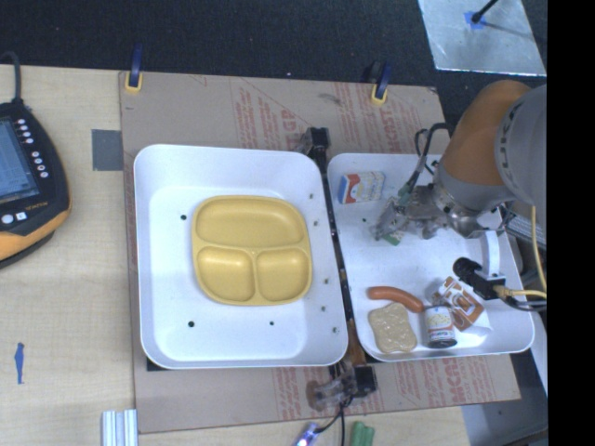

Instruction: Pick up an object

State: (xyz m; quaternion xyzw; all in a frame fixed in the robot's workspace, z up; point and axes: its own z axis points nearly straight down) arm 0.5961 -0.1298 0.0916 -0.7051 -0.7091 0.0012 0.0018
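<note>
A KUKA arm (483, 147) reaches over the right bin (509, 344), its gripper (398, 221) low near the bin's left wall; whether its jaws are open cannot be told. The left bin (167, 333) holds 1 yellow divided plate (251, 249). Near the right bin's front edge: bread slice (391, 329), sausage (394, 295), can (440, 326). A small carton (361, 187) lies at its far-left corner.

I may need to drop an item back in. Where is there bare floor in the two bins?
Left bin: a bare ring of white floor surrounds the yellow tray, widest along its left and near sides. Right bin: a bare strip between the carton and sausage. Its near end is crowded: sausage, bread, can. The gripper hangs over its middle.
</note>
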